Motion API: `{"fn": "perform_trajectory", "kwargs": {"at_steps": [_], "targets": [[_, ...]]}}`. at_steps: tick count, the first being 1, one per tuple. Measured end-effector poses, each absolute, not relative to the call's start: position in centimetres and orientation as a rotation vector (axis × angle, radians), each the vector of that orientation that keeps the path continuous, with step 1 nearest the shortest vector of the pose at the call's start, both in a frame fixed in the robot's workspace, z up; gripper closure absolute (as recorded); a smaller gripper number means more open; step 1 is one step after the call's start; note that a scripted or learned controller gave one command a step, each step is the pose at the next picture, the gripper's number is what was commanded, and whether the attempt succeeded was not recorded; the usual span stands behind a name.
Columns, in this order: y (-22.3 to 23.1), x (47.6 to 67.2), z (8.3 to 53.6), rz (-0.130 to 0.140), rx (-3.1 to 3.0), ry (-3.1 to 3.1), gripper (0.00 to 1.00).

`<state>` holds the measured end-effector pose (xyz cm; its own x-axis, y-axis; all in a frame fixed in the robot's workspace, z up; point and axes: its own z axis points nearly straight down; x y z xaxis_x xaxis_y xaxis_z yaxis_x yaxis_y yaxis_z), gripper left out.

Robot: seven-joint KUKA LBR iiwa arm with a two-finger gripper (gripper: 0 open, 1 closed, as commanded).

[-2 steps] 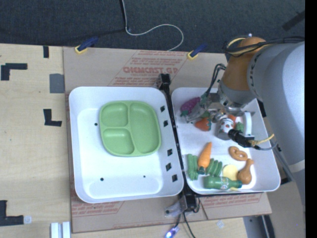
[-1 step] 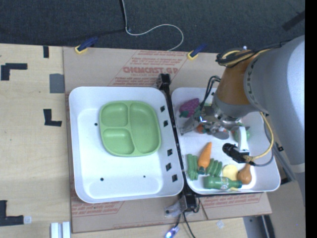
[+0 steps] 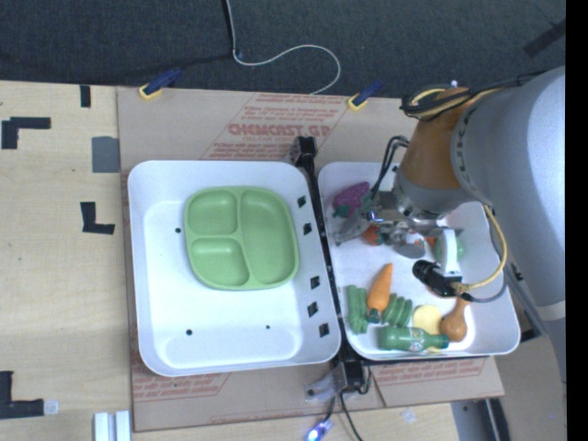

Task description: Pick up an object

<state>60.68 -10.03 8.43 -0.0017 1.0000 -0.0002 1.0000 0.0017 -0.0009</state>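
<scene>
My gripper (image 3: 363, 225) reaches into the upper left part of the right bin (image 3: 487, 338), close to a purple toy (image 3: 350, 194) and a small red piece (image 3: 370, 236) beside it. Lower in the same bin lie an orange carrot (image 3: 380, 286), green vegetables (image 3: 397, 312), a yellow piece (image 3: 426, 318) and a tan pear-shaped piece (image 3: 454, 320). I see nothing clearly between the fingers. The wrist hides part of the bin behind it.
The left bin (image 3: 156, 246) holds a green divided plate (image 3: 243, 237). A black divider (image 3: 317, 237) runs between the two bins. The arm's grey body (image 3: 514, 154) covers the right side of the bench. A white cable (image 3: 285, 58) lies behind.
</scene>
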Motion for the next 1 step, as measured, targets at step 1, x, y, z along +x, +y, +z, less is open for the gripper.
{"fn": "perform_trajectory", "kwargs": {"at_steps": [1], "targets": [[-10.04,60.67,9.44,0.002,-2.219,-2.223,1.0]]}}
